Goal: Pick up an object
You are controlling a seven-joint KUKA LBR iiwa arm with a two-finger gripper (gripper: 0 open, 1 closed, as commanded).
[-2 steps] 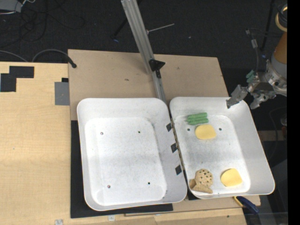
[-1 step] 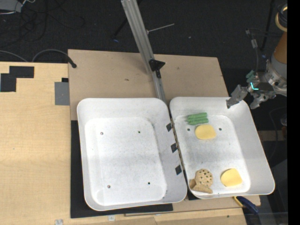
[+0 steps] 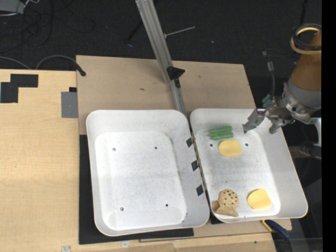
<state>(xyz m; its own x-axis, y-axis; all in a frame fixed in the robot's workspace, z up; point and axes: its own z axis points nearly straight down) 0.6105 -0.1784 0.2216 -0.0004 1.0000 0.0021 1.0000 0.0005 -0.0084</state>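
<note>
Your candidates all sit in the right bin (image 3: pixel 294 193): a green ridged piece (image 3: pixel 221 133) near the far end, a pale yellow round piece (image 3: pixel 230 148) just beside it, a yellow chunk (image 3: pixel 259 199) and a tan speckled cookie-like item (image 3: pixel 227 202) at the near end. The arm reaches in from the right and holds the gripper (image 3: pixel 259 125) over the bin's far right corner. Its fingers are spread apart, nothing between them.

bins (image 3: pixel 105 125): white matt plastic, speckled | bench (image 3: pixel 31 156): pale wood-look | rail (image 3: pixel 157 41): ribbed bare metal
</note>
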